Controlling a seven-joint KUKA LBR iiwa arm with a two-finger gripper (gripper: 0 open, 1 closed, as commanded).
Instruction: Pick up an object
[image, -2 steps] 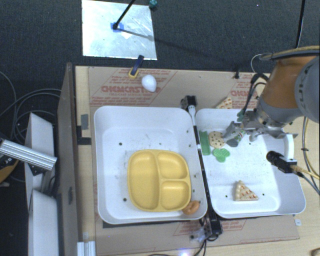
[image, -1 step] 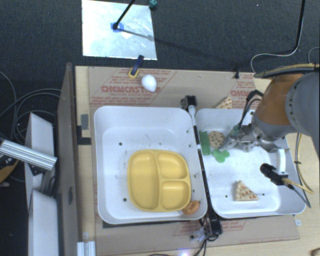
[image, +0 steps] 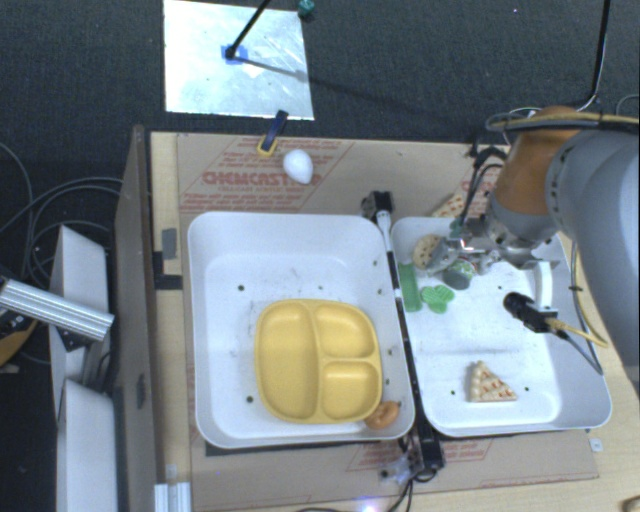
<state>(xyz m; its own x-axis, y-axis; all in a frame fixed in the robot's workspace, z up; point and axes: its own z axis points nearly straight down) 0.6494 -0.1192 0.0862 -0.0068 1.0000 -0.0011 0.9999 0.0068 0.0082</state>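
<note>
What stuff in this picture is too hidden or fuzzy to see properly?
- The claw, camera view: small and blurred under the arm's wrist, so open or shut is unclear.
- The round tan thing in the right bin: partly hidden by the claw, too blurry to name.
- The brown thing in the left bin: partly tucked behind the yellow tray.
- The arm: cut off by the picture's right edge.
</note>
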